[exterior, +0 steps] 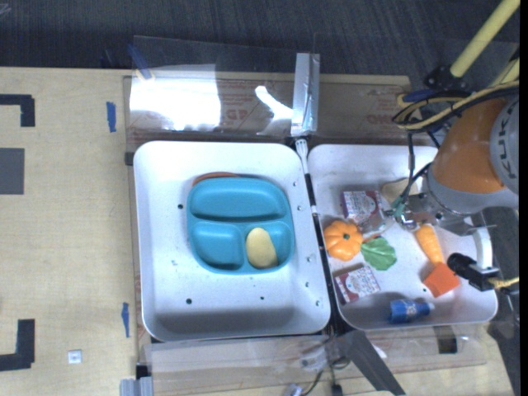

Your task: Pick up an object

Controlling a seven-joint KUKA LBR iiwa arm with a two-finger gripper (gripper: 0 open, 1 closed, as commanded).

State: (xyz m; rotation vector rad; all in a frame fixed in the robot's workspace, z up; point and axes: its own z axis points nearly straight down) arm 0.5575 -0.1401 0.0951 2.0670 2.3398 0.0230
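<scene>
The right bin (462, 312) holds a small orange pumpkin (342, 239), a green leaf-shaped piece (379, 252), a carrot (429, 244), an orange block (440, 280), a blue cylinder (408, 308) and two red-and-white packets (360, 203) (356, 283). My gripper (406, 209) hangs low over the middle of this bin, between the upper packet and the carrot's top end. The wrist hides what lies directly beneath it. I see nothing lifted off the bin floor.
The left bin (157, 304) carries a blue divided plate (235, 213) with a yellow egg-shaped object (261, 247) in its lower right compartment. A raised divider (315, 221) separates the bins. Cables and a yellow pole (487, 31) stand behind the arm at upper right.
</scene>
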